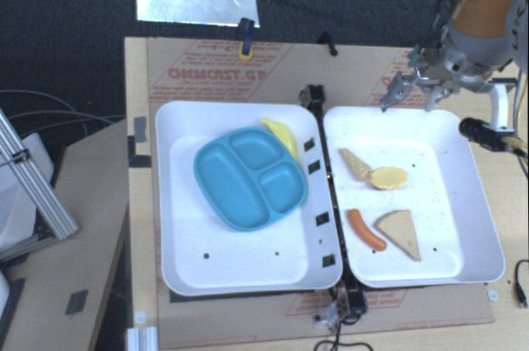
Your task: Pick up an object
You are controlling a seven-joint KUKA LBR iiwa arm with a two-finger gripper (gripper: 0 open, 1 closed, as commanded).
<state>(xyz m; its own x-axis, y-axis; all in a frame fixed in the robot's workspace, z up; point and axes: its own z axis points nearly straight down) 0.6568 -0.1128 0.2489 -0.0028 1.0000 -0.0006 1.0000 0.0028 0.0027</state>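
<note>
The gripper hangs over the back rim of the right bin, fingers spread and nothing between them, so this looks like the approach step. Its candidates lie well below: a cone, a yellow piece, a sausage and a wedge. Next it must come forward and drop over one.

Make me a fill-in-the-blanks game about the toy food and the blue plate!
1. The blue plate sits in the ____ bin.
2. The banana peeks out from behind the ____.
3. The red hot dog lies in the ____ bin.
4. The gripper hovers over the right bin's ____ edge.

Answers: left; blue plate; right; far
</note>
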